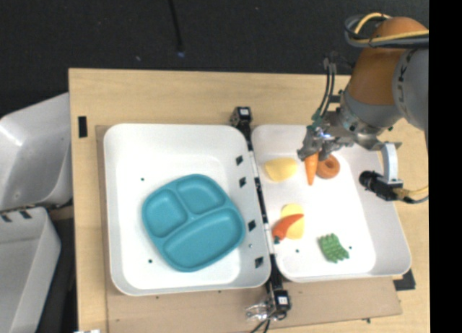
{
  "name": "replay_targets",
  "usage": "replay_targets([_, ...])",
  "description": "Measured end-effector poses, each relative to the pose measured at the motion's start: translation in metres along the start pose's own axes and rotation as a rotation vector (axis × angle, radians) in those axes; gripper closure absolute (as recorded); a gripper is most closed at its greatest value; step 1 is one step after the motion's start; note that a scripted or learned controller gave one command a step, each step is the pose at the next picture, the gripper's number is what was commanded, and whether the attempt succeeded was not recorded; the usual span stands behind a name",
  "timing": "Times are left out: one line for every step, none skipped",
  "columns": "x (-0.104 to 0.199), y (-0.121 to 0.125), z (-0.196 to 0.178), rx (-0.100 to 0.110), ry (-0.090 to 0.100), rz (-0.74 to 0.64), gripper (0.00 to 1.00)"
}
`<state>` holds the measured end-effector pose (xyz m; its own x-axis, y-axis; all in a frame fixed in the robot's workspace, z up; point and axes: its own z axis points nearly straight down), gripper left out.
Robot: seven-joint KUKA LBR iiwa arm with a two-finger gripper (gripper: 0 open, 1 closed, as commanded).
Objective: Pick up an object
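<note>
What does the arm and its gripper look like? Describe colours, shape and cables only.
The arm is thick and rounded, grey with a broad orange band above the wrist. A yellow cable and dark cables loop over its top, and thin dark wires run down its side toward the wrist. The gripper is a small, dark grey metallic piece, much narrower than the arm.

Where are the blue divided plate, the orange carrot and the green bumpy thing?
Blue divided plastic plate [192, 221]: camera view, centre ridge.
Orange tapered toy carrot [310, 169]: camera view, mid-body.
Green bumpy toy vegetable [333, 248]: camera view, middle.
</note>
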<state>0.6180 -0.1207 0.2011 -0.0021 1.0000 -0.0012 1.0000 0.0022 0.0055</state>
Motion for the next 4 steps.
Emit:
replay_targets([0.005, 0.001, -0.046, 0.000, 0.000, -0.001, 1.00])
replay_targets([0.050, -0.015, -0.042, 0.006, 0.002, -0.003, 1.00])
replay_targets([0.106, -0.027, -0.050, 0.005, 0.003, -0.005, 1.00])
replay_targets([0.160, -0.027, -0.039, 0.007, 0.002, -0.004, 1.00])
